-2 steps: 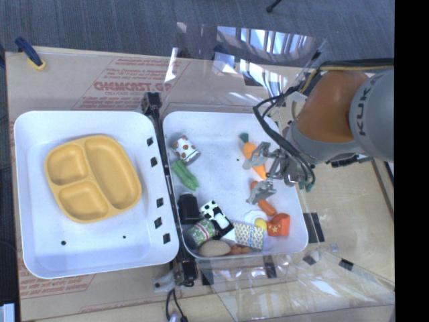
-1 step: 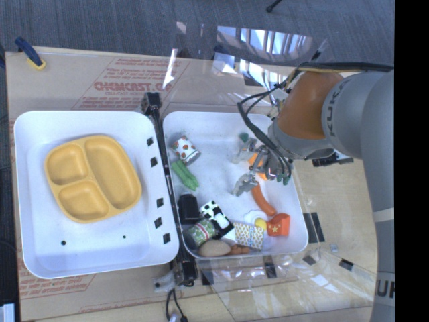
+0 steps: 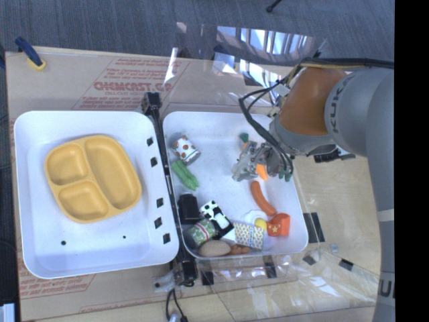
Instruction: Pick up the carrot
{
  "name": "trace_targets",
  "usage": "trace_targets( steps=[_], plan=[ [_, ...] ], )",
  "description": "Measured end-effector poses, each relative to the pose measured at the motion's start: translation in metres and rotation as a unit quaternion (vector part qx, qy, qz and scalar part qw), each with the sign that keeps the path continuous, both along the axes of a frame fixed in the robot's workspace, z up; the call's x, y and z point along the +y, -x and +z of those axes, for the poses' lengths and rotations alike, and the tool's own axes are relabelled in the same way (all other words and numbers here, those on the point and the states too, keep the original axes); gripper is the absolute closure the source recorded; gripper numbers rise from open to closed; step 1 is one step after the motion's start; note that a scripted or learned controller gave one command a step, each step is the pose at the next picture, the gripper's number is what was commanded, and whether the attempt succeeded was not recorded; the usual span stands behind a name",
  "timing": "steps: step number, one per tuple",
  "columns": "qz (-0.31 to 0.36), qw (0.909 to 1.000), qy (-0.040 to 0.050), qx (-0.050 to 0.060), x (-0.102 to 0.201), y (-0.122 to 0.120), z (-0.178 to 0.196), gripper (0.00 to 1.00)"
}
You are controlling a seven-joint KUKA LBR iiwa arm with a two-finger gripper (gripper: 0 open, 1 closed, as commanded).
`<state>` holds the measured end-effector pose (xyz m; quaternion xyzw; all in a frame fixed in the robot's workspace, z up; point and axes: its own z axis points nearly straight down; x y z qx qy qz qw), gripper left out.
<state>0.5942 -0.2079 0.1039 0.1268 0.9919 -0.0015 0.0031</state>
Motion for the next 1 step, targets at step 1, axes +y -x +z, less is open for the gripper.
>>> trace_targets(
  steps=[1],
  plan=[
    [-0.168,0.9858,-0.0025,0.000,0.0584,-0.0083,0.0604,1.00]
  ],
)
